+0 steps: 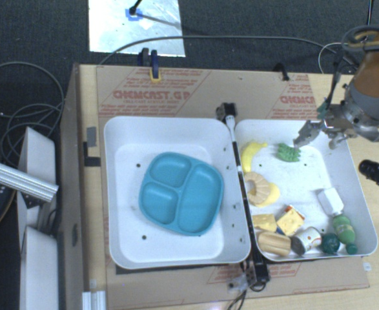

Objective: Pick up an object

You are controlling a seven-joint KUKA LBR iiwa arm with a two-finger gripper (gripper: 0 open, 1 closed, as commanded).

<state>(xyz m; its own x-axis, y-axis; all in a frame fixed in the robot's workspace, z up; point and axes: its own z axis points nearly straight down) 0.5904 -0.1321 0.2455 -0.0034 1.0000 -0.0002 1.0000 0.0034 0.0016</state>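
Approach step: grey two-finger pincer point(303, 136), fingers' spread impossible to tell, poised just above small green leafy plastic toy point(288, 152) in right white bin point(363, 192). Next: lowering onto toy, closing.

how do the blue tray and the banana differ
The blue tray lies in the left bin; the banana lies in the right bin. The tray is blue, broad and split into compartments; the banana is yellow, small and curved. The tray is alone; the banana has other items nearby. Both rest flat.
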